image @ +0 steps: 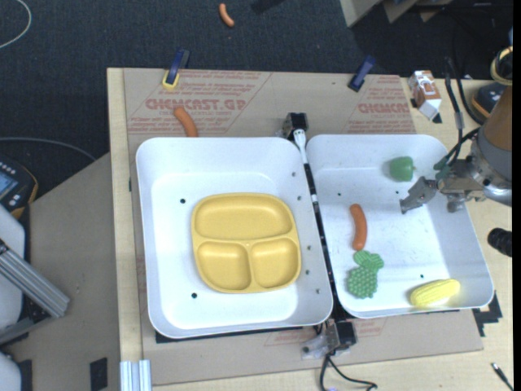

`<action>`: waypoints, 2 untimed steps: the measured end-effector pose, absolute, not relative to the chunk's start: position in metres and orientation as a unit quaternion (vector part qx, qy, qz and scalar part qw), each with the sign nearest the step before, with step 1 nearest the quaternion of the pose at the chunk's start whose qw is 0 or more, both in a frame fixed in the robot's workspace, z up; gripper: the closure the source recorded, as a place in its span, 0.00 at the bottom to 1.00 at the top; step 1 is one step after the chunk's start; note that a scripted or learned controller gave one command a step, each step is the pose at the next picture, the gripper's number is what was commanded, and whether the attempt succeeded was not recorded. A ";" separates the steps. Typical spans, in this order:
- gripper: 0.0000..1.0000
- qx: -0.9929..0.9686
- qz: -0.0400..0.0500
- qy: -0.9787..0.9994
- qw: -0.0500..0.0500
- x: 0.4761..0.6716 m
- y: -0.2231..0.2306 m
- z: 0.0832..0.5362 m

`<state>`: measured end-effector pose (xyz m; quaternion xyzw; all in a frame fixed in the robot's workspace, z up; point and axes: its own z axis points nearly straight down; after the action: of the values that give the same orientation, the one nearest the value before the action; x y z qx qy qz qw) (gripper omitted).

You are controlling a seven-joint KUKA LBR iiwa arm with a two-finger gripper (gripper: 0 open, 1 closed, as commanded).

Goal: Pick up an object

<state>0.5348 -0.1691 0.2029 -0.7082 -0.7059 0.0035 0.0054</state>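
While the claw (434, 195) hangs open and empty over the right bin (464, 251), a green pepper (400, 168) lies just beside it.

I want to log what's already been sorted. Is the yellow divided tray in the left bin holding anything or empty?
Empty. The yellow tray shows three bare compartments; the carrot, grapes and corn all lie in the right bin.

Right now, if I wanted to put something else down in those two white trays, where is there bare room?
The left bin has only a bare margin around the yellow divided plate. The right bin is bare between the orange sausage and its right wall, above the corn cob. It is crowded near the green grapes and around the end effector beside the green pepper.
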 end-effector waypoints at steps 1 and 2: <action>0.00 -0.707 0.000 -0.707 0.000 0.538 -0.169 0.210; 0.00 -0.707 0.002 -0.707 0.004 0.527 -0.166 0.156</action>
<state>0.5268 -0.1663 0.1562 -0.7073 -0.7069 0.0015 0.0036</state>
